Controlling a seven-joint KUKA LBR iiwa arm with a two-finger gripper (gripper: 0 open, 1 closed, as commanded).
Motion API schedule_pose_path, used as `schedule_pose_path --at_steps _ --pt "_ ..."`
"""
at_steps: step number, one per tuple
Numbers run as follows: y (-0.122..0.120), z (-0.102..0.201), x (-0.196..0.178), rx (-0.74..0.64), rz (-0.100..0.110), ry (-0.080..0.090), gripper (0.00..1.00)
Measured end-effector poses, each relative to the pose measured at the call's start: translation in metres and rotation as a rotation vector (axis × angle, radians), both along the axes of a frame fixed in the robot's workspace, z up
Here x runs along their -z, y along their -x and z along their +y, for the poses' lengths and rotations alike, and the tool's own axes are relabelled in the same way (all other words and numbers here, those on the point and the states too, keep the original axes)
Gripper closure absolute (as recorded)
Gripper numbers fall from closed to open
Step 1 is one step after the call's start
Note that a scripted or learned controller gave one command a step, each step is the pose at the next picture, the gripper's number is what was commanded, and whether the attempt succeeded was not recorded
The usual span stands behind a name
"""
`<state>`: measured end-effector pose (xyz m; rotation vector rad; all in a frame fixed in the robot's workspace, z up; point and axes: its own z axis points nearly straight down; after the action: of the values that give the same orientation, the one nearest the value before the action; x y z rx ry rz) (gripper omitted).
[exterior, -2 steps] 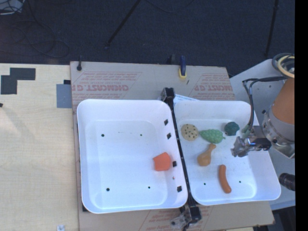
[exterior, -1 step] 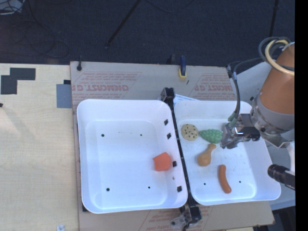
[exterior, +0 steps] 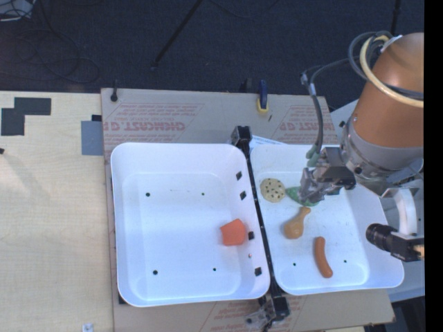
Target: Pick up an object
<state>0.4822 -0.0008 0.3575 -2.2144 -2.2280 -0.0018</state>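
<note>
Gripper (exterior: 313, 194) observed low over green item (exterior: 293, 195), right bin (exterior: 346, 282), centre-right of frame; drumstick (exterior: 296, 223) just below-left, long axis diagonal. Finger state not determinable.

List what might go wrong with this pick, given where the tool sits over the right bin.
1. The tool hangs over a green item at the right bin's upper middle, with the cookie and drumstick close by; closing there may nudge a neighbour.
2. The green item looks flat and mostly hidden, so the grip might slip off.
3. The sausage and the orange block lie apart, probably unaffected.
</note>
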Motion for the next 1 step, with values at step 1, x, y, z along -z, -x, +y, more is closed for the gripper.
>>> schedule_pose_path --at_steps 1 --pt "-0.004 0.0066 -0.1891 0.005 -0.016 0.0 1.0"
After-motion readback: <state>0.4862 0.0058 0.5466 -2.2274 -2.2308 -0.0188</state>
